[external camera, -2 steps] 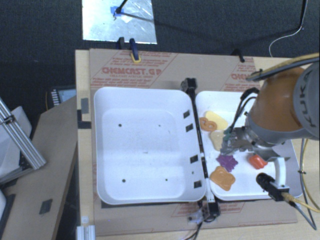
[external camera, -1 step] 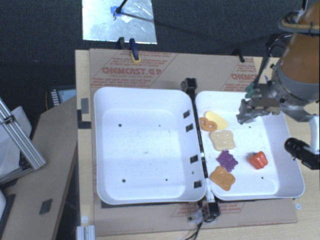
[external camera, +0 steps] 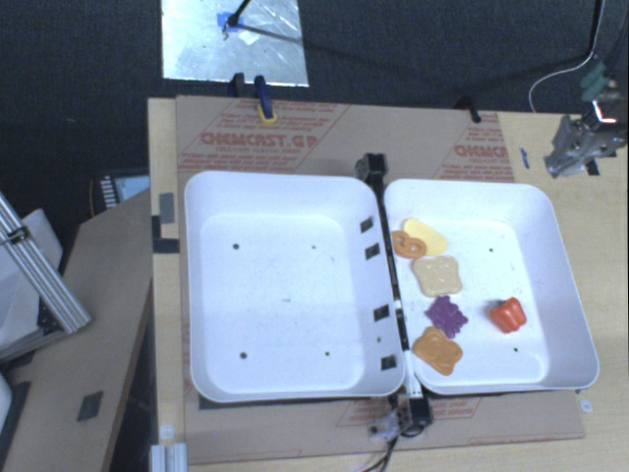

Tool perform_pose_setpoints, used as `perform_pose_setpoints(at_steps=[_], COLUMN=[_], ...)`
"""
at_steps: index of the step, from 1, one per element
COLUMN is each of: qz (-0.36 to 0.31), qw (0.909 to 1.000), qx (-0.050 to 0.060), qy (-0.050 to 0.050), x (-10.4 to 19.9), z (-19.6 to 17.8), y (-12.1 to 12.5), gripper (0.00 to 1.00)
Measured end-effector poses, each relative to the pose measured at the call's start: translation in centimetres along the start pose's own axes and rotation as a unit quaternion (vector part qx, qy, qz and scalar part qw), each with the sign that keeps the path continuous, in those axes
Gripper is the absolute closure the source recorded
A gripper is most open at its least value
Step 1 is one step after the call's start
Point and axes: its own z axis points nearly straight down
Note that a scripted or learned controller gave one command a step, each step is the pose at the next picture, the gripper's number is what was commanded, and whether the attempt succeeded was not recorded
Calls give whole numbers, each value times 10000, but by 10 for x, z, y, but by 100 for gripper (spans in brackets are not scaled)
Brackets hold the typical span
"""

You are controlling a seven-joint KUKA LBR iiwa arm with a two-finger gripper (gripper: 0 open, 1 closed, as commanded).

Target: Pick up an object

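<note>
Two shallow white bins sit side by side on the counter (external camera: 324, 131), whose brown surface carries red printed lettering along its upper part. The left bin (external camera: 201, 264) fills the middle-left of the frame and the right bin (external camera: 560, 293) the middle-right; their inner walls meet along a dark hinged seam running down the centre. All the small objects lie in the right bin, gathered toward its left side near that seam. Highest in the frame is a yellow piece (external camera: 428, 235), with an orange ring-shaped piece (external camera: 407, 245) touching its lower left edge. Just below them lies a pale tan slice shaped like bread (external camera: 438, 276). Below that is a purple piece (external camera: 447, 315), and lower still, near the bin's bottom left corner, an orange-brown piece (external camera: 437, 350) just beside the purple one. A red piece with a green top, like a pepper (external camera: 508, 314), rests apart from the others, toward the middle right of the bin floor. The hand (external camera: 587, 146) appears at the upper right edge of the frame, above and outside the right bin's upper right corner, well apart from every object; whether its fingers are spread or pressed together I cannot tell, as it is small and blurred. At the top left of the frame a shiny silver sheet (external camera: 236, 28) lies on the dark floor beyond the counter.
</note>
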Motion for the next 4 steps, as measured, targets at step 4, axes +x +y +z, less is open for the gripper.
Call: perform_pose_setpoints(at_steps=[4], qz=[60], qw=[10000], qx=[77], qy=[-13], x=[-100], z=[-24], y=[-19], gripper=[100])
